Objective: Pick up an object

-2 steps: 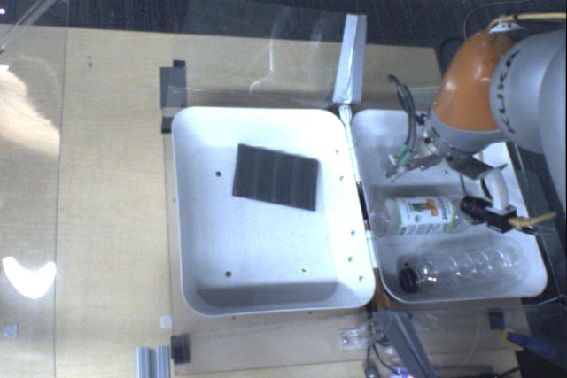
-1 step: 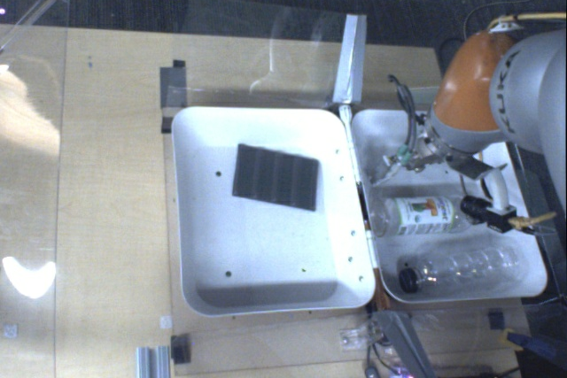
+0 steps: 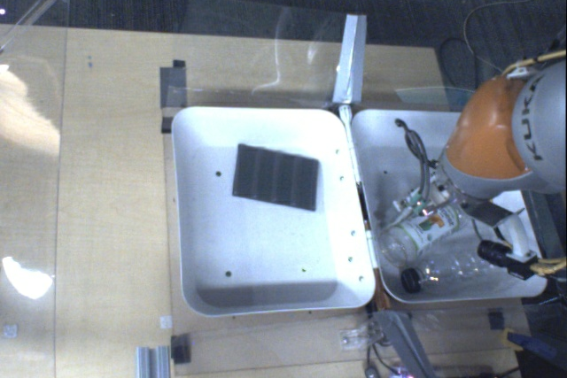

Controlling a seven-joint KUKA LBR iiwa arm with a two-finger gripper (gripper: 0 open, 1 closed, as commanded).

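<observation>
Jaws (image 3: 423,217) among right-bin clutter, dark pad (image 3: 275,177) left

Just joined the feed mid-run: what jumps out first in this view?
The grey arm with its orange band looms over the right bin, its pincer down among clear plastic clutter. In the left bin, a dark ribbed rectangular pad lies flat, alone near the back.

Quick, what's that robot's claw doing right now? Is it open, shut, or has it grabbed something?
Gripper: down in the right bin among clear plastic items; whether it grips anything cannot be told.
</observation>
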